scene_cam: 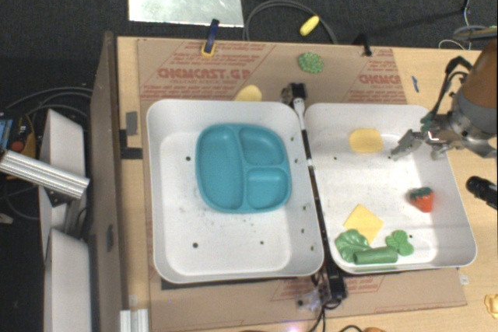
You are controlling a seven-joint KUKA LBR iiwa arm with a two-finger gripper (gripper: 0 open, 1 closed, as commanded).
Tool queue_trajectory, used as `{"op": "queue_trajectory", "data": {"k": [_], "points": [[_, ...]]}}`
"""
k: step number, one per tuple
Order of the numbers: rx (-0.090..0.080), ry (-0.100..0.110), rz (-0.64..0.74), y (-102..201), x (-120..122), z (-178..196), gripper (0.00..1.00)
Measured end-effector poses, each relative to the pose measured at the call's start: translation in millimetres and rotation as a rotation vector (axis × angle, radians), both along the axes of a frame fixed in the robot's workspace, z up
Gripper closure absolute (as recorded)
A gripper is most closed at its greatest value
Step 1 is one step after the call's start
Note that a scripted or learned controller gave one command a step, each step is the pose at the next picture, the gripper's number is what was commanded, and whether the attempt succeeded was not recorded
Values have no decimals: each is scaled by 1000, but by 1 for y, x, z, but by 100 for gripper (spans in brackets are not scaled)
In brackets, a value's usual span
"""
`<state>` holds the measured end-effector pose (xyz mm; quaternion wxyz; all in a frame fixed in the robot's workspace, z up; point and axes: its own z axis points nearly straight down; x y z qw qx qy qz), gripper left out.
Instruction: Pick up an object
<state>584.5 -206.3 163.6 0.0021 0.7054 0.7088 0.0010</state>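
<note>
This looks like a robot lab: a robot arm, loose cables on dark carpet, and toy food in white bins.

The bench is topped with brown printed cardboard, and two shallow white bins sit on it side by side, the left bin touching the right bin along the middle. On the bare cardboard behind the bins lie a round green piece, a yellow piece just at the left bin's back rim, and a blue-and-yellow clamp at the bench's far edge. A small dark clip sits where the two bins meet at the back.
</note>
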Motion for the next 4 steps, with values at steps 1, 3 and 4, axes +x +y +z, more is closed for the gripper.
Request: {"op": "queue_trajectory", "data": {"k": [1,3,4], "points": [[0,-2,3,1,70,-35,0],[-1,-4,3,54,87,-66,100],[-1,-3,5,54,86,-66,0]]}}
